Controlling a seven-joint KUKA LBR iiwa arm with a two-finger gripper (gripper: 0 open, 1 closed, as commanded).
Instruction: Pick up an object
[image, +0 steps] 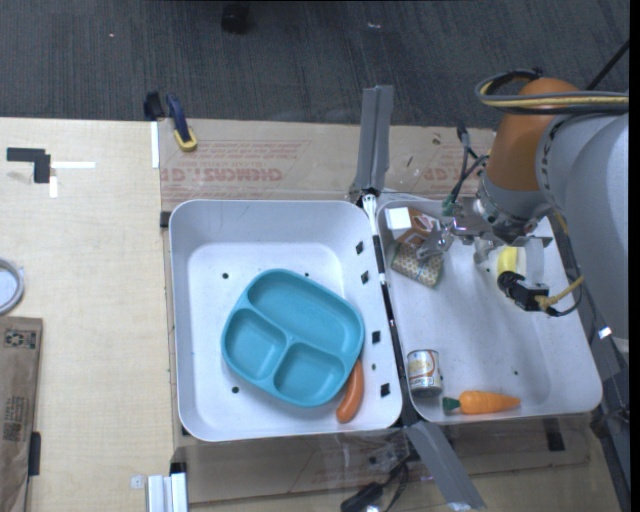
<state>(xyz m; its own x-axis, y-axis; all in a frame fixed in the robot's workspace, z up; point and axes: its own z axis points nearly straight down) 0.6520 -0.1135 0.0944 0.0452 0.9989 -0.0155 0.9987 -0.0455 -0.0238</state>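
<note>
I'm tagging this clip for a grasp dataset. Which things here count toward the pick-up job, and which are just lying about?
Part of the job:
- pincer, over the right bin's far corner
- brown packet below it
- white block
- can
- carrot

Lying about:
- blue divided plate in the left bin
- sausage beside the plate
- clamp on the bench
</note>
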